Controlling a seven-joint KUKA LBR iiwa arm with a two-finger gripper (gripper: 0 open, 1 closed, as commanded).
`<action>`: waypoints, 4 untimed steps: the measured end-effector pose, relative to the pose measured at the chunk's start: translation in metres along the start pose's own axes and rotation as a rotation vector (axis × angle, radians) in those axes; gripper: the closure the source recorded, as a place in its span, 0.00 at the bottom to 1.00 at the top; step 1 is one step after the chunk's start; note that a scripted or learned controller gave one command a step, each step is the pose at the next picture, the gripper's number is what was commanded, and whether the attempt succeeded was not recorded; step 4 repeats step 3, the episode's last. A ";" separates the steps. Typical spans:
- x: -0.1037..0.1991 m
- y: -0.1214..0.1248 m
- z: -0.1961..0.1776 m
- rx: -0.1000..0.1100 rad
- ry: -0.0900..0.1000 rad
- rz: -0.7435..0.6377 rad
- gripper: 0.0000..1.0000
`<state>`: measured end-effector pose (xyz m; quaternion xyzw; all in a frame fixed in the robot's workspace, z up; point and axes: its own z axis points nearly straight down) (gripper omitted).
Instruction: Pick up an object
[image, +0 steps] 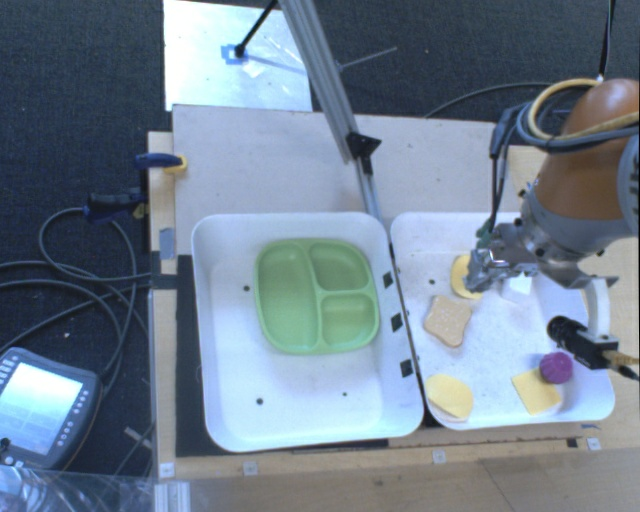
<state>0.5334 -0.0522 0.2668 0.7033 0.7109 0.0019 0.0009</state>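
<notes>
Arm low over the far part of the right bin (600, 405), at the yellow disc (462, 277).

The gripper (483, 270) sits at that disc's right edge, but whether the jaws are spread or closed, or touch it, I cannot tell. The disc looks thin and flat, so the jaws may slide over it and rise with nothing. The bread slice (448, 320) lies just nearer and could get nudged. The purple ball (557, 367), yellow square (537, 392) and second yellow disc (449, 396) wait nearer still; the green tray (316, 296) fills the left bin (225, 400).
</notes>
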 end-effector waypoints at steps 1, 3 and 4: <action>0.042 0.017 0.009 0.002 0.000 0.001 1.00; 0.135 0.062 0.014 0.002 0.000 0.000 1.00; 0.135 0.062 0.014 0.002 0.000 0.000 1.00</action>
